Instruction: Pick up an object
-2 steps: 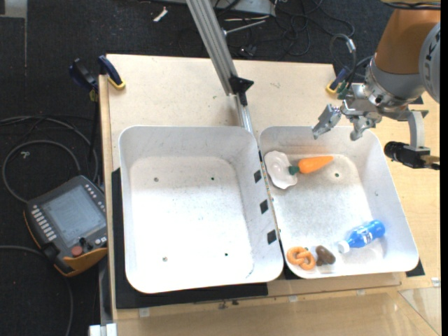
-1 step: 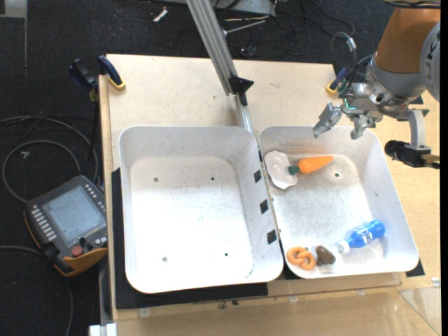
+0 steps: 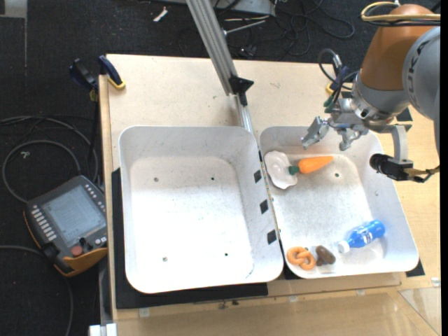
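We see the gripper (image 3: 330, 137) spread wide w/ nothing between its fingers, hanging over the back edge of the right bin (image 3: 392, 208). Just below it, near that bin's back-left corner, lies one orange carrot (image 3: 313, 164) w/ a green stub, touching one white shell (image 3: 278, 169). Along the front edge: one blue bottle (image 3: 364, 235), one brown lump (image 3: 325, 255), one orange pretzel (image 3: 301, 257). Two bins total; left bin (image 3: 133, 187) alongside.
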`<state>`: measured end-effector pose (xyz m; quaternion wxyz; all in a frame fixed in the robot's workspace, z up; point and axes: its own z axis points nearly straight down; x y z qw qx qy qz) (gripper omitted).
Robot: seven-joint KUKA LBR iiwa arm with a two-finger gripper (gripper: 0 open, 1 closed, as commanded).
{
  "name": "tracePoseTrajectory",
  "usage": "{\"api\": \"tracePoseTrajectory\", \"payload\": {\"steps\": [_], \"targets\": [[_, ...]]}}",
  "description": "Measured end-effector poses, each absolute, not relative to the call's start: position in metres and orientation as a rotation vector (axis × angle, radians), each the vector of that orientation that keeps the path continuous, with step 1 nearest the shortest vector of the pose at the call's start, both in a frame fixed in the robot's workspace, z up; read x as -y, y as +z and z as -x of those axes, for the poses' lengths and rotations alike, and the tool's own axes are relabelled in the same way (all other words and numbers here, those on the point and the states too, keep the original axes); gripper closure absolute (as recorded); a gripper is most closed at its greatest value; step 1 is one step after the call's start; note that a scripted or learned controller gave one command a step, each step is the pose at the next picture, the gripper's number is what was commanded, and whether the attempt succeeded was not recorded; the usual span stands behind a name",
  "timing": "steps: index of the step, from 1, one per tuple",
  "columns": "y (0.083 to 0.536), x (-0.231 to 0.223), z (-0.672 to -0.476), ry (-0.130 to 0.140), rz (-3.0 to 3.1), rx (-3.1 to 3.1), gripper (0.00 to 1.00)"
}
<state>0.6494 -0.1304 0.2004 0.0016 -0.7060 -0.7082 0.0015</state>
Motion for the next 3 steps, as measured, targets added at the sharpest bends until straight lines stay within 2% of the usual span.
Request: {"api": "tracePoseTrajectory", "payload": {"steps": [2,3], "targets": [[0.100,0.137,-0.648,0.006,2.220,2.217,0.00],[0.114,0.137,-0.649,0.002,2.222,2.219,1.00]]}}
